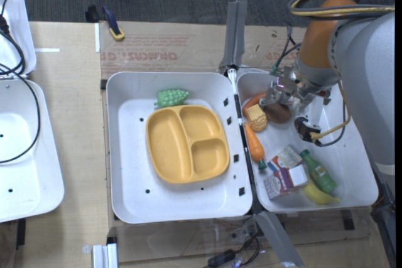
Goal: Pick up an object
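Cardboard is covering the bench under both bins. Gripper (284,96) is hovering over the brown lump (278,113) in the right bin (358,154); descending squarely between neighbours seems wise.

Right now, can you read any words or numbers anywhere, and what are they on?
Red printing on the cardboard sheet behind the bins: it looks upside down and too blurred to read.
Carton in the right bin: coloured print, too small to read.
Green bottle: no label I can read.
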You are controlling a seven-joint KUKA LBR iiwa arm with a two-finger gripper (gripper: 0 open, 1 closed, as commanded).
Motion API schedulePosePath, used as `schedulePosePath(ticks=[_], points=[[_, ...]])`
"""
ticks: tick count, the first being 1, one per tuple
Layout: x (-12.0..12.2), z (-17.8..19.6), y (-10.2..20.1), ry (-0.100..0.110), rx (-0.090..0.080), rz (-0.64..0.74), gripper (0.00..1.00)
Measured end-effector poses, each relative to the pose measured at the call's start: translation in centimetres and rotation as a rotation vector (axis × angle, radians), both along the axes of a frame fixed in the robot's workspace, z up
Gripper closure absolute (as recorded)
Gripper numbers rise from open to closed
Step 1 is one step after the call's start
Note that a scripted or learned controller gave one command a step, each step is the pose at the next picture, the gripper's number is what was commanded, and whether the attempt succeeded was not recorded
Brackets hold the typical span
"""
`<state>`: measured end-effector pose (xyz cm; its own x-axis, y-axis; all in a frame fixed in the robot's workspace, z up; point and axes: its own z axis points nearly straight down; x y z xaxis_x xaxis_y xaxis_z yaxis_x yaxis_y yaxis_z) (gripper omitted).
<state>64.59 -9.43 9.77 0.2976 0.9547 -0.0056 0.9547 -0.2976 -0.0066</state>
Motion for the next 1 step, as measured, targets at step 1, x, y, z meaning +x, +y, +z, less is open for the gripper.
schedulePosePath(ticks=[1], points=[[-4.90,9.83,-2.01,-0.003,0.000,-0.275,1.00]])
